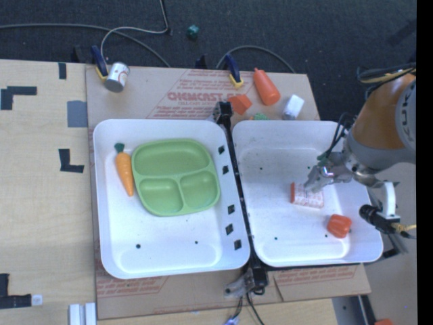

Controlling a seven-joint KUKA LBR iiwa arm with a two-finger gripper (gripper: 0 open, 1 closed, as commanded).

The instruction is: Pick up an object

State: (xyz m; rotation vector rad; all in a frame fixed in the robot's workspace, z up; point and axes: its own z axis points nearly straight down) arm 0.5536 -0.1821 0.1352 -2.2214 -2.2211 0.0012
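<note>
In the right bin (270, 246) a small white and red packet (306, 197) lies flat near the middle right. My gripper (319, 179) comes in from the right and hangs just above the packet's upper right corner, its dark tip close to or touching the packet. An orange-red toy pepper (339, 225) sits at the bin's lower right. The left bin (162, 259) holds a green divided plate (176, 176) and a toy carrot (124, 170) along the plate's left side.
Behind the bins on the cardboard lie an orange toy (266, 87), a small orange piece (241, 103), a white cube (293, 105) and a metal can (117, 76). Blue clamps (235, 71) and cables run along the back. The arm's orange band (387, 114) fills the right side.
</note>
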